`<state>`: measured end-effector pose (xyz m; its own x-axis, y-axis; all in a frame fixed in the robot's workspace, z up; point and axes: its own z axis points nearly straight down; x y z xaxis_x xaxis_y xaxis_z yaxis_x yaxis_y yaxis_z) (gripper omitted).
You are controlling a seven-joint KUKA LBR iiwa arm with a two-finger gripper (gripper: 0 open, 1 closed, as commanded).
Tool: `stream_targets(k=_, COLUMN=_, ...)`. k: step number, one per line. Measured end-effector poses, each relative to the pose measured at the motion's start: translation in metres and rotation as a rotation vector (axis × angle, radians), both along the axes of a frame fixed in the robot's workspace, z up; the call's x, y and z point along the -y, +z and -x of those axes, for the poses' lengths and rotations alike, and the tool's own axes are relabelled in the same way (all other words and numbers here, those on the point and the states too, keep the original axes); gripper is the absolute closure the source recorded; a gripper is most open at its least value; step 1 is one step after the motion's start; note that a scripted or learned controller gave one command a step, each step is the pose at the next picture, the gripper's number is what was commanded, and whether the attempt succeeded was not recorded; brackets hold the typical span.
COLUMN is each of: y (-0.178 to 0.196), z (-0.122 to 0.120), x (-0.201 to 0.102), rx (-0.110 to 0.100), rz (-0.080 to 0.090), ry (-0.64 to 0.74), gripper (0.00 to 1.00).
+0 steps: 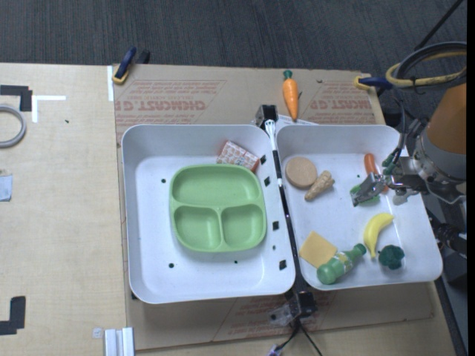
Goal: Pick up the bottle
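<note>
Green plastic bottle (340, 265) lying on its side toward six o'clock in the right shallow white bin (349, 136), neck pointing toward two o'clock, base just touching a yellow cheese-like wedge (318, 249); probably toppled that way because loose toys get tipped in at random.

Hovering at three o'clock of that same bin: the grey two-finger gripper (369, 191), well apart from the bottle, nothing visibly caught in it, though impossible telling at this size whether parted or closed.

Counting in the right bin: one bottle, one wedge, one yellow banana (376, 232), one dark green broccoli floret (391, 256), one tan round biscuit (301, 172), one beige cone-shaped piece (319, 187), one small orange stick (369, 162).

Sitting in the left white bin (141, 221): one pale green three-compartment tray (218, 208), one patterned packet (237, 154) peeking out at twelve o'clock.

Lying outside on the cardboard: one orange toy carrot (290, 95).
</note>
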<state>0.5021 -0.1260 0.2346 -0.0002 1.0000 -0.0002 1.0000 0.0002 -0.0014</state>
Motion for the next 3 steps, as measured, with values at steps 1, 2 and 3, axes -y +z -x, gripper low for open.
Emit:
stream_targets(k=1, y=0.009, z=0.0, x=0.0, rx=0.0, rz=0.001, ry=-0.001, gripper=1.0)
stream_targets(k=2, y=-0.024, z=0.025, x=-0.043, rx=0.0, rz=0.0, ry=0.085, gripper=1.0)
stream_targets(k=3, y=-0.043, z=0.025, x=-0.136, rx=-0.001, rz=0.0, ry=-0.084, gripper=1.0)
